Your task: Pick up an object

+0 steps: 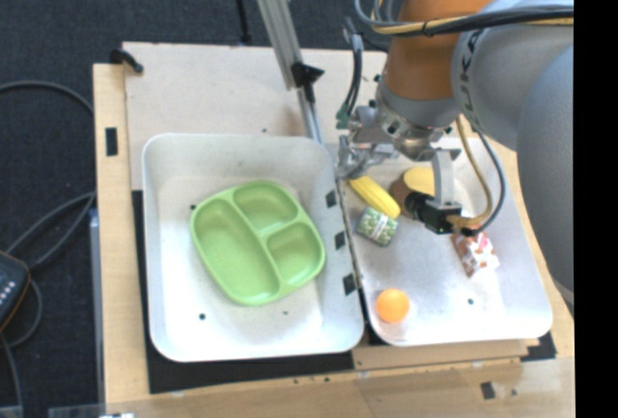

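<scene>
Right of centre, upper half: we are seeing the arm (pixel 502 49) reaching in from the right edge, its orange band sitting above the wrist.
Gripper (pixel 362 160): it is hanging low over the upper left corner of the right bin (pixel 517 310), just above the banana; we cannot tell its state.
Banana (pixel 375 196): it is lying at a slant in the right bin, close to the wall shared with the left bin.
Can (pixel 378 227): a small green-labelled can is lying just below the banana, touching it or nearly so.
Orange ball (pixel 392 306): it is sitting near the right bin's lower left corner.
Carton (pixel 477 253): a small red and white box is resting right of centre in the right bin.
Left bin (pixel 174 320): it is holding a green tray (pixel 257 240) with three compartments, lying flat at the middle.
</scene>
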`<control>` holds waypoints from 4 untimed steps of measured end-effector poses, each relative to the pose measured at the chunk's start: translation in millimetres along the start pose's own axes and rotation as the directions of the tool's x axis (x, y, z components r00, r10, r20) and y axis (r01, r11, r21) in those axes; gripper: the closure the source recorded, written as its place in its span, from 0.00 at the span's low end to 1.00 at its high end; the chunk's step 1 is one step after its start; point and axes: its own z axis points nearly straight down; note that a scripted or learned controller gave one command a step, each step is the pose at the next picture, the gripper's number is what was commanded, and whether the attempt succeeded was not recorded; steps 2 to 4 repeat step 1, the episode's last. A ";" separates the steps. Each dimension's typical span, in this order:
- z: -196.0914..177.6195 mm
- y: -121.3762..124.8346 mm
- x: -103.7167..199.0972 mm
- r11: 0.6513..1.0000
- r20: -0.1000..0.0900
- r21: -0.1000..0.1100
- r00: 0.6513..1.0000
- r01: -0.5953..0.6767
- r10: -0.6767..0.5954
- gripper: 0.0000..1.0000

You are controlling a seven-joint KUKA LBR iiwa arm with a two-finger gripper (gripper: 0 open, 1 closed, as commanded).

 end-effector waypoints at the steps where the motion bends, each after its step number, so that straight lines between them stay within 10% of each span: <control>1: -5.1 3.8 45.5 1.000 0.001 -0.002 1.000 -0.001 0.001 1.00; 4: -5.1 3.8 45.5 1.000 0.001 -0.002 1.000 -0.001 0.001 1.00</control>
